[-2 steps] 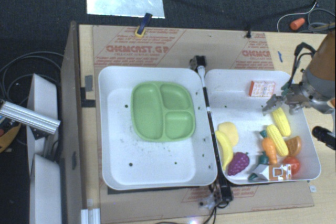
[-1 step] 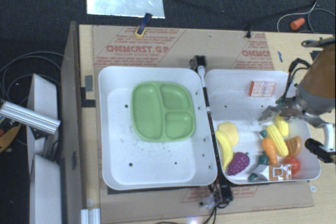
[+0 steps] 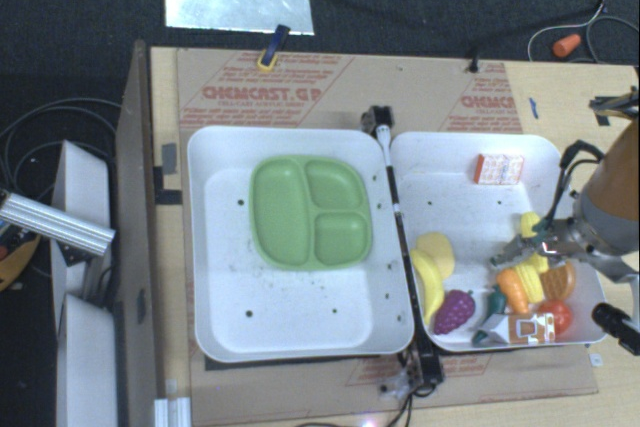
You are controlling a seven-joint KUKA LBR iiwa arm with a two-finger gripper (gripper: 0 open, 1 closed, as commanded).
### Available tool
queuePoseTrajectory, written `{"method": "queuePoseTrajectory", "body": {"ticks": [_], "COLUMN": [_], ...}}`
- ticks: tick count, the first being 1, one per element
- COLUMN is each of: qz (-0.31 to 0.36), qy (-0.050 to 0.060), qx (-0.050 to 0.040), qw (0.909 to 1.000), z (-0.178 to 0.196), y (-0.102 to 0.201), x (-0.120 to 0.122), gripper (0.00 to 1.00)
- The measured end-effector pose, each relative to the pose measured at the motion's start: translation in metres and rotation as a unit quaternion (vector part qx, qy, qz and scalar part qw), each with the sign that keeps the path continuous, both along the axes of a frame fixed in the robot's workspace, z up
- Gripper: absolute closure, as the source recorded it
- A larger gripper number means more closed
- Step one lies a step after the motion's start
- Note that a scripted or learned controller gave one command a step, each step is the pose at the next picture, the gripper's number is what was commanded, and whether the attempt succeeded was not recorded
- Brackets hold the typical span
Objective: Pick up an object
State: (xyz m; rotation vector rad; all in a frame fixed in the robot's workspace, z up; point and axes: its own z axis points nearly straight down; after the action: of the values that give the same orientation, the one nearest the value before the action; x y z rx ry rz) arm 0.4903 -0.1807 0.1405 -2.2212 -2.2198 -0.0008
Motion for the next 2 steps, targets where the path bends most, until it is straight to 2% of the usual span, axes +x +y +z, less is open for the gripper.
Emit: {"method": "queuePoseTrajectory", "body": {"ticks": [1,2], "qz": [0.000,0.003], "qy": [0.000,-0.004], "qx": [-0.0004,-0.0022], "qw": [1.0000,1.0000], "z": [-0.058,-0.055], "y": [0.002,-0.019], "x": [-0.004,0.049], "gripper": [0.00,0.00]}}
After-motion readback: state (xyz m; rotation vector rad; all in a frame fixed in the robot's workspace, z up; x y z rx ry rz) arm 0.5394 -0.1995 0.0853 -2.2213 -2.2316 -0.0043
